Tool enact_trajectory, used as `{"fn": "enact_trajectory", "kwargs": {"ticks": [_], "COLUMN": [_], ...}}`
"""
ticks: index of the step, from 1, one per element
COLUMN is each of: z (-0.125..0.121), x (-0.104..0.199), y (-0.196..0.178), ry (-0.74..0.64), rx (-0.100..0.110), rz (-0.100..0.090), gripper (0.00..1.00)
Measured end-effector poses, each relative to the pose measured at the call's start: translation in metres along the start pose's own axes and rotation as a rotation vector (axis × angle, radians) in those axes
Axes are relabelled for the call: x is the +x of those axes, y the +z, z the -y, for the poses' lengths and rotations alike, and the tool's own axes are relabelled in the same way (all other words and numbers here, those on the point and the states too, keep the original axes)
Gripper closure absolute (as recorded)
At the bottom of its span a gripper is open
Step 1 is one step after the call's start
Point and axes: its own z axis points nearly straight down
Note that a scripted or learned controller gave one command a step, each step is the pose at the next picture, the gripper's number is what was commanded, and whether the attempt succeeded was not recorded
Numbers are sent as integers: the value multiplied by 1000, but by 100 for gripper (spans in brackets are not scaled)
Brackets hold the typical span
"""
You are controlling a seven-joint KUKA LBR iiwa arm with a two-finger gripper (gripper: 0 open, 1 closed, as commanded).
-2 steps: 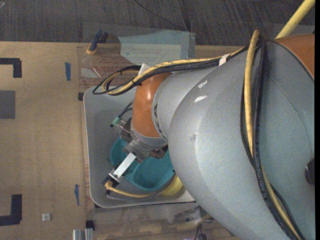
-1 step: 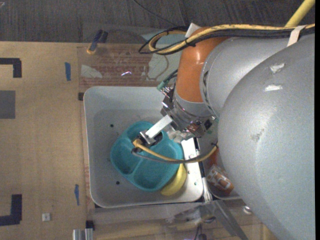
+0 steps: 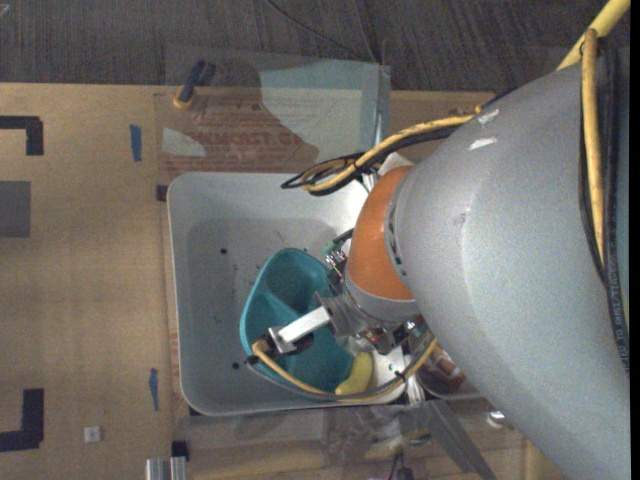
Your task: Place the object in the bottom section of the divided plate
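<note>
Grey arm [image 3: 520,238] reaching from right, orange-banded wrist [image 3: 375,253], tool [image 3: 365,340] lowered, mostly hidden

The divided plate [image 3: 285,293] is teal, with a raised rim and a deep, shadowed interior. It is lying in the white bin [image 3: 205,268], toward the bin's lower right part. The arm [image 3: 470,268] is covering its right side, so the dividers are showing only in part. The object [image 3: 358,372] is small, yellow and rounded. It is sitting at the plate's lower right edge, just beside the rim, and is being partly hidden by the arm overhead.
</note>
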Motion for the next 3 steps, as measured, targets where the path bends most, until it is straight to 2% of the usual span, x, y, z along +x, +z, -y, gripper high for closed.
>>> {"fn": "enact_trajectory", "kwargs": {"ticks": [1,2,3], "z": [-45,-44,5], "x": [36,38,1], "y": [-172,-178,-73], "ry": [-261,-268,-161], "rx": [0,1,2], "rz": [13,20,16], "gripper": [100,100,100]}}
